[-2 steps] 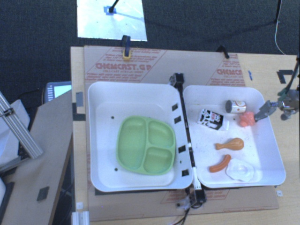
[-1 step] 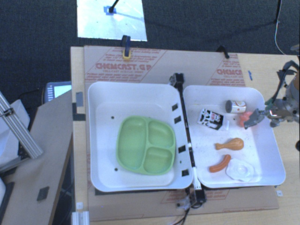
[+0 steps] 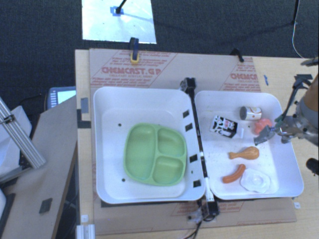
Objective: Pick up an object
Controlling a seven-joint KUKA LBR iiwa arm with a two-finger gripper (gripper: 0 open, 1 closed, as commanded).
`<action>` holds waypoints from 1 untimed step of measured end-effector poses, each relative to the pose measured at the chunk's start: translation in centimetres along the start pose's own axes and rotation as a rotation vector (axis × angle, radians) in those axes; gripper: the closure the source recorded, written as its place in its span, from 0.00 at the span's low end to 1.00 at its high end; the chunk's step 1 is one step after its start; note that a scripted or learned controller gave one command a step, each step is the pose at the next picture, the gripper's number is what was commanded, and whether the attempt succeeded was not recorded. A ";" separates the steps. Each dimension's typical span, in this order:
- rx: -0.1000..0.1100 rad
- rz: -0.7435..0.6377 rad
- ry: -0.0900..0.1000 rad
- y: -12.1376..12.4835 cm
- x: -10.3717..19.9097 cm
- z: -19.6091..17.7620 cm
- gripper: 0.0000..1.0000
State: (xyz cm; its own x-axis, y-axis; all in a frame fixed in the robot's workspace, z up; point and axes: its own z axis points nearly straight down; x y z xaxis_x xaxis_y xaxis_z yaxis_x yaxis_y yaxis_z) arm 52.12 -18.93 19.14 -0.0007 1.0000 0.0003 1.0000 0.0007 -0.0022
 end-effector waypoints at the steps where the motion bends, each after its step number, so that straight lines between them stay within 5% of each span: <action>1: 0.001 0.000 0.001 0.6 0.2 6.1 0.00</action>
State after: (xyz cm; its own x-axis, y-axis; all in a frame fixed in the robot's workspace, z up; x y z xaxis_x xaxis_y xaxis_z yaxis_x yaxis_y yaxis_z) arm 52.66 -18.72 13.02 -0.0008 1.0000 0.0014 1.0000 0.0008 -0.0031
